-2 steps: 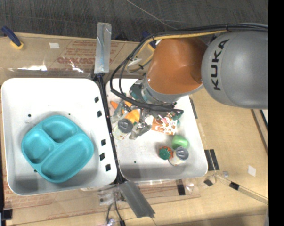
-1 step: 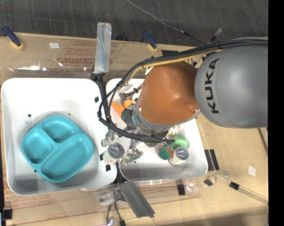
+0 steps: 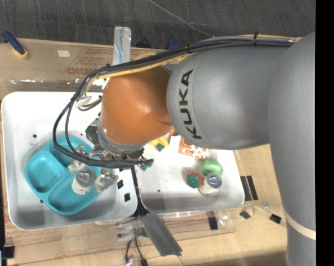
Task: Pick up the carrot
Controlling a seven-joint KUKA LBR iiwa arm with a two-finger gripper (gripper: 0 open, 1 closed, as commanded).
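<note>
A small orange piece with a green tip [image 3: 160, 144] peeks out from under the arm's orange band at the left of the right bin [image 3: 227, 195]. It may be the carrot, and most of it is hidden. My gripper [image 3: 93, 177] hangs over the left bin [image 3: 14, 148], just above the near right part of a teal divided plate [image 3: 42, 170]. I see nothing orange at the gripper. The arm's big grey body covers much of the right bin.
In the right bin lie a green ball [image 3: 211, 166], a small bottle with a grey cap [image 3: 212, 182], a dark green and red item [image 3: 195, 179] and an orange-and-white card [image 3: 187, 147]. The wall between the bins [image 3: 134, 195] runs just right of the gripper.
</note>
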